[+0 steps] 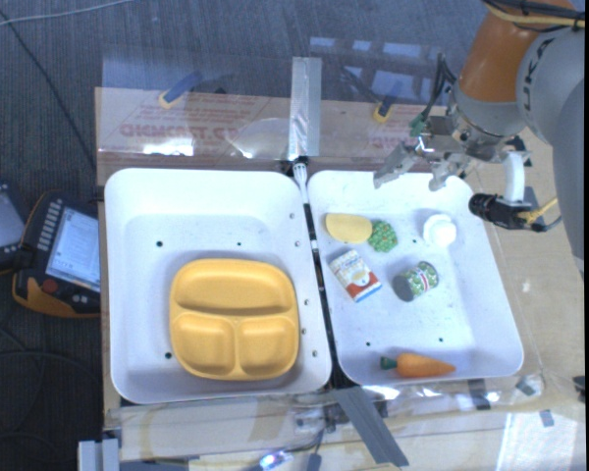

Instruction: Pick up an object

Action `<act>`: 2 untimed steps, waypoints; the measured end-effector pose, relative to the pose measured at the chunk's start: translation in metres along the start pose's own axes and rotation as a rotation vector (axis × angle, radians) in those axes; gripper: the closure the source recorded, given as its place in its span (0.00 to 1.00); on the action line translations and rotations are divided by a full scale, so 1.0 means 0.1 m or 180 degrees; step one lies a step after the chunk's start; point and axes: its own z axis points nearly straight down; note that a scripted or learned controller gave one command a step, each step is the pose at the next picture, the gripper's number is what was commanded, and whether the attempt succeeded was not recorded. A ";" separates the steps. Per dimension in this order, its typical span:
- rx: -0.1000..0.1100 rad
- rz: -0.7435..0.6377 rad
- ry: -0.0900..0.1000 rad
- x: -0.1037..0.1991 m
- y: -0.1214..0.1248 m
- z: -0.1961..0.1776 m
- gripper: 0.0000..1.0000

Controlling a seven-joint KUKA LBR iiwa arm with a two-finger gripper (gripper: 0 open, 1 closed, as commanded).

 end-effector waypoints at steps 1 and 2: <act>-0.0005 -0.0170 -0.0010 -0.09 -0.10 1.20 0.00; -0.0002 0.0126 -0.0005 0.02 0.04 0.81 0.00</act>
